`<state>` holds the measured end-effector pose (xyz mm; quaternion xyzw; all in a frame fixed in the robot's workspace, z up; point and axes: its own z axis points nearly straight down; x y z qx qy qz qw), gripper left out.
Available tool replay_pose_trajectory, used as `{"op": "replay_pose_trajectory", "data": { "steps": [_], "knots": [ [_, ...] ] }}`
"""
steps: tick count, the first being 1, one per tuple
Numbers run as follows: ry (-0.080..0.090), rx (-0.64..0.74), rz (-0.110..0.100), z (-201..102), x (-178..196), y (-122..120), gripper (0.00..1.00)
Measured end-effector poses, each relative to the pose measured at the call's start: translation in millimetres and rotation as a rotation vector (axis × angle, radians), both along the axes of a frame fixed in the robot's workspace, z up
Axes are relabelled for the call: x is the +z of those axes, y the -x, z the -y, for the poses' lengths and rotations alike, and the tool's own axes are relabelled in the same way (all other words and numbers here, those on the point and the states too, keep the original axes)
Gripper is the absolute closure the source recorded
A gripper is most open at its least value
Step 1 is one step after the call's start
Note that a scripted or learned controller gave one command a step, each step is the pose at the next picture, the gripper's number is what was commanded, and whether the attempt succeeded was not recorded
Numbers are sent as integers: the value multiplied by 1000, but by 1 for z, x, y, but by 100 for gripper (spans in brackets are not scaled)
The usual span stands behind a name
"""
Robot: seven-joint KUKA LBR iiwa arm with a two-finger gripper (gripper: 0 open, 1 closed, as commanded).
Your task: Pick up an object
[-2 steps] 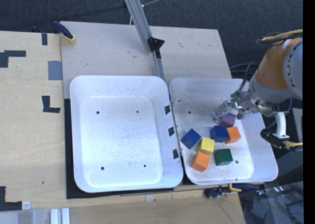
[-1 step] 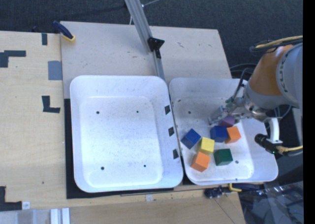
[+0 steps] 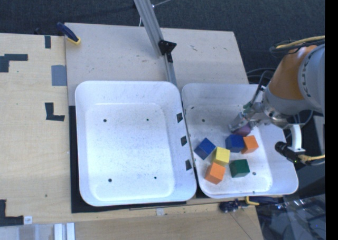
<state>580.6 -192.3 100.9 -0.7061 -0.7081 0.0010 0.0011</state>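
— Down at the gripper (image 3: 241,126)?
— Low in the right bin (image 3: 211,99), tips by a small purple thing (image 3: 244,127). Open or clenched: cannot tell.
— Just beside it?
— Dark blue block (image 3: 234,142) touching an orange block (image 3: 250,144).
— Further out?
— Yellow block (image 3: 221,155), green block (image 3: 240,168), another orange block (image 3: 215,172), a lighter blue block (image 3: 204,148), all clustered near. Left bin (image 3: 84,102) alongside.

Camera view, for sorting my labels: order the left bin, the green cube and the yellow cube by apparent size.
1. Left bin, far the largest.
2. Green cube and yellow cube: they look about alike, so I won't rank them.
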Motion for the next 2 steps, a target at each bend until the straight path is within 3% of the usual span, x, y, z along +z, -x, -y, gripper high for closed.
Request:
{"op": "replay_pose_trajectory", "data": {
  "steps": [2],
  "knots": [
    [2,-1,8,-3,105,1,100]
  ]
}}
